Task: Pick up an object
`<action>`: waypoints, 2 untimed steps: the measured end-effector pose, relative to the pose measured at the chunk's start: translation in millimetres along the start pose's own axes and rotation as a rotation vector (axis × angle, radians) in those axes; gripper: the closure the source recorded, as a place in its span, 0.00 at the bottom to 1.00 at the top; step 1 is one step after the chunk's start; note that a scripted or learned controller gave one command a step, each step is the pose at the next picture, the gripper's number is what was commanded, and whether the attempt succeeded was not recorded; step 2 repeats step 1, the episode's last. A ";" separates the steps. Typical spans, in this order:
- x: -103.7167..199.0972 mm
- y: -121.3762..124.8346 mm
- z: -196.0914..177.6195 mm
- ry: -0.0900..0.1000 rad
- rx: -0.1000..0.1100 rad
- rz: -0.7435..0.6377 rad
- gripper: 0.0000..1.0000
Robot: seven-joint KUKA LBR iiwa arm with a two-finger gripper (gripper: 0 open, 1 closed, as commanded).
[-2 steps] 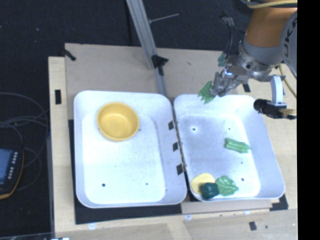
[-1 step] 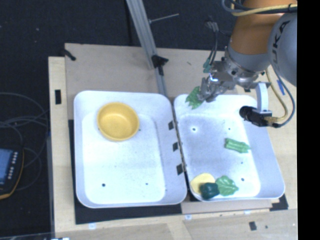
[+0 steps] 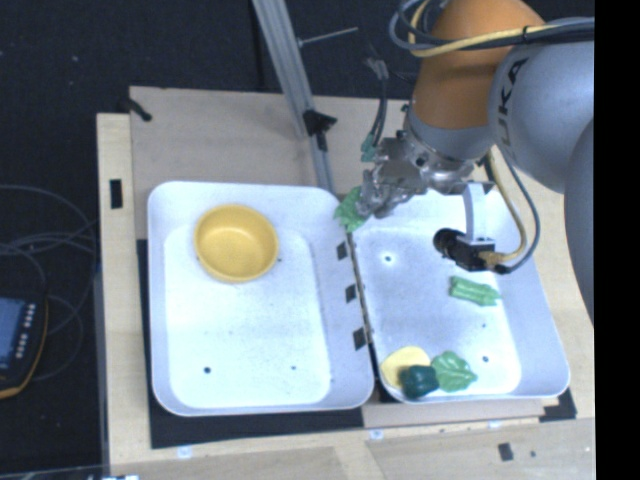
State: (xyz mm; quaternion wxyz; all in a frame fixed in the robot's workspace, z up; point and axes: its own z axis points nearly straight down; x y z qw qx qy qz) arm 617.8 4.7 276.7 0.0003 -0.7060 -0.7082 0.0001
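My gripper (image 3: 372,204) hangs over the far left corner of the right bin (image 3: 530,313), close to the divider between the bins. A small green piece (image 3: 350,211) sits right at its tip, over the rim there; I cannot see whether it is held. In the right bin lie a long green piece (image 3: 473,291) and, at the near edge, a yellow object (image 3: 399,360), a dark teal block (image 3: 418,379) and a light green object (image 3: 454,370). A yellow bowl (image 3: 237,243) rests in the left bin (image 3: 180,368).
A grey metal post (image 3: 290,73) slants up from behind the bins, just left of the gripper. A black cable fitting (image 3: 457,245) from the arm dangles over the right bin. The grey and orange arm (image 3: 470,58) covers the far right corner.
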 end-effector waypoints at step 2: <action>44.6 -11.5 -0.4 0.001 -0.001 -0.001 1.00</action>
